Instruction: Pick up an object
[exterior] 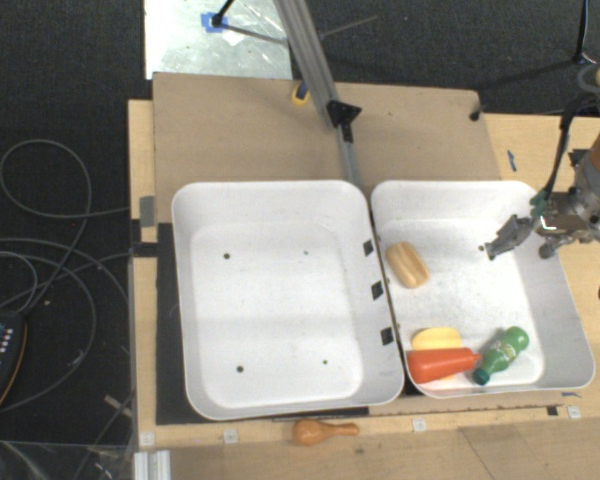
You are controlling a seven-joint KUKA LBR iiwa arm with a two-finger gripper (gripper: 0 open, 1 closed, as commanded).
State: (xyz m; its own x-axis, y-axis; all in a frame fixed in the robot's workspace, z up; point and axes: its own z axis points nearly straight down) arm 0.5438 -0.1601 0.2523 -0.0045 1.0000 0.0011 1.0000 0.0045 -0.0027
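from my overhead camera i see the gripper (520, 240) hovering at 2 o'clock over the right bin (565, 313), its fingers (505, 236) spread apart and grasping nothing. a bread roll (407, 265) lies at 9 o'clock by the bin's left wall. at 6 o'clock a banana (435, 338), carrot (442, 364) and green bottle (501, 353) cluster together. a wooden pear (324, 430) sits on the tabletop (240, 128) below the left bin (195, 298).
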